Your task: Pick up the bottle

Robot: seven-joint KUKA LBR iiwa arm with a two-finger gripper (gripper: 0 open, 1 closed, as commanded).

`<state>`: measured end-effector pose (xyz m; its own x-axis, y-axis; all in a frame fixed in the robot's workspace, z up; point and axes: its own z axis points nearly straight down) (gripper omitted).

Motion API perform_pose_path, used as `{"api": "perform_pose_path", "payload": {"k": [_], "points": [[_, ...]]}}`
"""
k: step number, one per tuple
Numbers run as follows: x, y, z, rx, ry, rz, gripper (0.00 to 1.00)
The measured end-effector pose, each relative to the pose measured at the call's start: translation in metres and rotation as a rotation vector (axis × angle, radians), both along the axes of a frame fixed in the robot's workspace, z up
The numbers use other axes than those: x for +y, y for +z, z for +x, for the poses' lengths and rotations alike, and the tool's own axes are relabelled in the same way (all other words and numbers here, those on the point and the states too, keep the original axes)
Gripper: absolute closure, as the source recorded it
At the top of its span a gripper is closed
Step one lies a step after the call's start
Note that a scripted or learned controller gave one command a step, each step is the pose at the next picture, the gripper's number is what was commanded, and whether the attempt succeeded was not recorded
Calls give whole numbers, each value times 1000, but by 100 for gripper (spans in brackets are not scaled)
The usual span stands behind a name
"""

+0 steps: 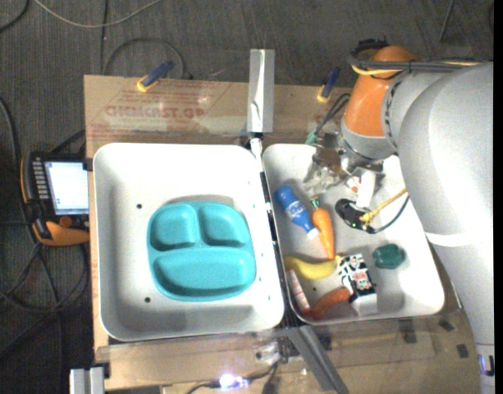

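Note:
The bottle (293, 207) is small and blue with a white cap, lying on its side near the left wall of the right bin (423, 298). My gripper (320, 176) hangs over the back of that bin, just up and to the right of the bottle and apart from it. Nothing shows between its fingers. An orange carrot (322, 229) lies right against the bottle's lower end.
The right bin also holds a yellow banana (312, 267), a black-and-white box (358, 279), a dark green round thing (388, 256) and an orange-red piece (329, 300) at the front. A teal divided plate (202, 249) sits in the left bin (120, 179).

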<state>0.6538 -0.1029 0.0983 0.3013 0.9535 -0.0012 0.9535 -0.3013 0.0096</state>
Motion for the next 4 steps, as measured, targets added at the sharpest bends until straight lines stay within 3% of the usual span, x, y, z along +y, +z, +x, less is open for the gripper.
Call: {"api": "perform_pose_path", "payload": {"k": [1, 2, 3, 4], "points": [[-17, 118, -36, 14, -616, 1, 100], [-17, 123, -36, 21, -614, -5, 100], [-93, 173, -53, 14, -429, 0, 100], [-112, 198, -94, 15, -89, 2, 100]]}}
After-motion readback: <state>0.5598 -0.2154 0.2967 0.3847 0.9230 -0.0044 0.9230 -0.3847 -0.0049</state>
